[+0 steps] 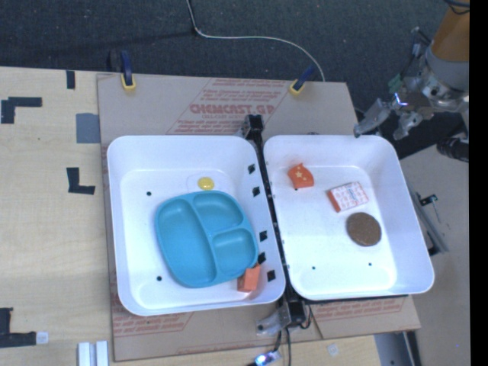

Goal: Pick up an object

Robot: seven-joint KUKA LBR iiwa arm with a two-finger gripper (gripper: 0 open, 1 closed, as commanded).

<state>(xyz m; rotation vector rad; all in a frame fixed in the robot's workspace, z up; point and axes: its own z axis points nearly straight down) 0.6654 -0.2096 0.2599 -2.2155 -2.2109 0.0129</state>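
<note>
While blurred, end effector [379,120] seemingly empty.

Two shallow white bins [122,227] sit side by side on a cardboard sheet [221,105] (red lettering printed on it), which two clamps [126,77] pin to the desk [46,227]. A white cable [252,40] trails behind.

even, bright overhead light — white bins [122,204] slightly glaring, shadows soft, focus a little soft.
</note>
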